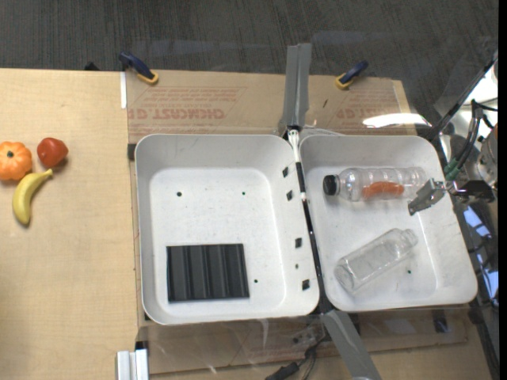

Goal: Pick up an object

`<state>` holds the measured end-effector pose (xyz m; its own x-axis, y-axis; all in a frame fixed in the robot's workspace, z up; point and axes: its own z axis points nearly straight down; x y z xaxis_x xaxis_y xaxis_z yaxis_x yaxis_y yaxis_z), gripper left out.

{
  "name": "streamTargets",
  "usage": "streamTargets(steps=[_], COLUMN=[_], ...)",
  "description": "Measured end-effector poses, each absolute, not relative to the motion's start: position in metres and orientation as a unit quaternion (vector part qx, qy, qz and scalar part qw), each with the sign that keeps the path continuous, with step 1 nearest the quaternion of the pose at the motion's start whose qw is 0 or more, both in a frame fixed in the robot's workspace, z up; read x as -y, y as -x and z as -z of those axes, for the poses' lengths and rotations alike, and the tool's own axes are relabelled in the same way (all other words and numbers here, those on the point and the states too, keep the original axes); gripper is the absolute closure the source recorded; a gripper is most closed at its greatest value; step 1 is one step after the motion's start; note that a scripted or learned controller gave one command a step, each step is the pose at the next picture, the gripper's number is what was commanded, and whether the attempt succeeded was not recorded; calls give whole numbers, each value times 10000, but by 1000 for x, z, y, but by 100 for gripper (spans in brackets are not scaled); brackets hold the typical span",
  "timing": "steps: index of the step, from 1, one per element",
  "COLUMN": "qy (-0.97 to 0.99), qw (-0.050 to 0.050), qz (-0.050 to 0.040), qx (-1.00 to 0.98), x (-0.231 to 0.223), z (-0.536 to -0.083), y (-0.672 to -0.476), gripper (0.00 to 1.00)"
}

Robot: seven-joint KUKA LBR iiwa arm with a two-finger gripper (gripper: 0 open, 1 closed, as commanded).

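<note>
Dark carpet runs behind a pale wooden tabletop (pixel 63 291), where brown cardboard lies under two shallow white bins set side by side. On the bare wood to the left sit an orange fruit (pixel 13 161), a red one (pixel 52 152) touching it, and a banana (pixel 28 196) just below them, all well apart from the bins.

From the overhead camera, the left bin (pixel 150 236) carries only a dark ribbed mat (pixel 207 271) near its front edge. The right bin (pixel 451 287) holds the likely targets: a clear bottle with a black cap (pixel 372 184), lying on its side with something orange showing through it, and below it a second clear bottle (pixel 377 258), also on its side and tilted across the floor of the bin.

At the right rim the pincer (pixel 426 197) reaches in, just beside the base of the capped bottle and above the lower one. It is too small and too foreshortened for me to tell whether it stands apart or together, and nothing shows between its tips.

By my reading, this is the approach step, with nothing lifted. A next move would call for centring over one bottle, turning across its narrow width, descending and closing; clear, round plastic looks prone to rolling or slipping.
</note>
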<state>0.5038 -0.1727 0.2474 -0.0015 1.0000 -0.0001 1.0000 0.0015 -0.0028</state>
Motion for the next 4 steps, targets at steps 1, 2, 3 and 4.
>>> streamTargets(steps=[1,2,3,4], qy=[7561,8072,7446,6670], qw=[11,0,12,263], qz=[-15,-12,-16,-170], qx=[6544,5903,6675,7444], x=[121,124,172,187], z=[-142,-211,-106,-84], y=[-585,-576,-600,-644], gripper=[0,0,0,0])
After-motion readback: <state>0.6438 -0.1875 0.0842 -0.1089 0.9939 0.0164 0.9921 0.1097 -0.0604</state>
